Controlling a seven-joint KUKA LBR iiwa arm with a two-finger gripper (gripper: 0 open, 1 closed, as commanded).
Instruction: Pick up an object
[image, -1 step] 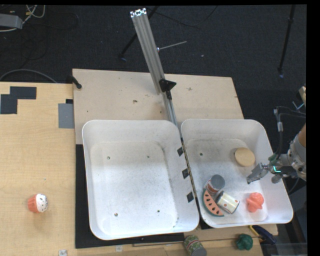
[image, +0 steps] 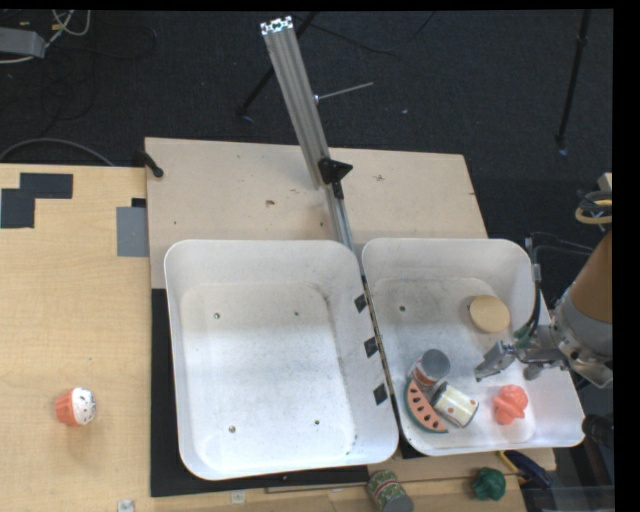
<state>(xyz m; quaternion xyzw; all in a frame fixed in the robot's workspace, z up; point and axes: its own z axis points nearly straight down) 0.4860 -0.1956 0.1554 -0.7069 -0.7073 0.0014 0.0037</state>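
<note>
The pincer (image: 503, 362) hangs over the right bin (image: 440, 258), close to that bin's right wall, with the grey arm (image: 590, 325) reaching in from the right edge. Its two metal fingers (image: 492, 360) point left and down toward the bin floor; they look slightly parted, and nothing sits between them, so the pincer holds nothing.

Just below the pincer, almost under its tips, lies an orange lumpy toy (image: 511, 403) on the bin floor, apart from the fingers. Above the pincer and a little to its left rests a round tan disc (image: 489, 313), near the bin's right wall. To the pincer's left sits a small grey-topped can (image: 432, 366), and below and left of the pincer lies a cream-coloured block (image: 455, 405), touching or just beside the can. Against the block's left side is a red watermelon-slice toy (image: 421, 408), curved along the bin floor.

Far to the pincer's left is the left bin (image: 260, 350). Between the two bins runs a slanted metal rail (image: 305, 115) that rises toward the top of the view.

Outside the bins, below the pincer, a green toy (image: 489, 484) lies on the bench edge, and left of it stands a dark can (image: 385, 490). Far to the left, on the wooden table (image: 60, 300), sits a small orange and white figure (image: 75, 407).
</note>
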